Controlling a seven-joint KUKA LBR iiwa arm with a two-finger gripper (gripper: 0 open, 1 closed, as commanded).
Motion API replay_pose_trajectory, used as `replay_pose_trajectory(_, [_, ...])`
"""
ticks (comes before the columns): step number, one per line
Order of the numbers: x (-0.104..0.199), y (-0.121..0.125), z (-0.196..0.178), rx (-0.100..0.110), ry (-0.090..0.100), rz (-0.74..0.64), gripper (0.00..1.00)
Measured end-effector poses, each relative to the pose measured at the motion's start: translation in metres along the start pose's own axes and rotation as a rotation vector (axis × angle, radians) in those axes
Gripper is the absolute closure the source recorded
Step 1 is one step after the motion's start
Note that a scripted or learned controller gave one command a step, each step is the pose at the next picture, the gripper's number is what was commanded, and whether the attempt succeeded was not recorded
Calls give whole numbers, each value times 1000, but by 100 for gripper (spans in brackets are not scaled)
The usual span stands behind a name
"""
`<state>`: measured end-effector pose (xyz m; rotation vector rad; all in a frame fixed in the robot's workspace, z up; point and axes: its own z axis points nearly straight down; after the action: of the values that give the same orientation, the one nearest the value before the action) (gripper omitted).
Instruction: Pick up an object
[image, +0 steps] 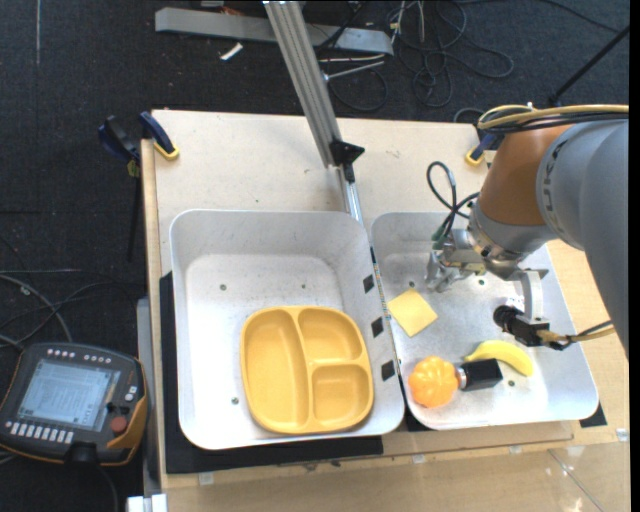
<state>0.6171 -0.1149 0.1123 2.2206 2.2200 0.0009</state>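
Nothing is lifted yet: the whole pick is left to do. The gripper (441, 272) hangs low over the upper part of the right bin (570, 395), and whether its jaws are spread or closed cannot be told from this slant. Nearest it lies a flat pale-yellow square (413, 312), tilted like a diamond, just below and left of the gripper on the bin floor. Further down sit an orange ball (434, 383), touching a small black block (480, 374), and a banana (504, 355). The left bin (200, 260) holds 1 yellow tray (306, 369) with 3 compartments.
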Motion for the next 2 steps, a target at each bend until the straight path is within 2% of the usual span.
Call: replay_pose_trajectory(2, [4, 7, -126, -6, -1, -3, 100])
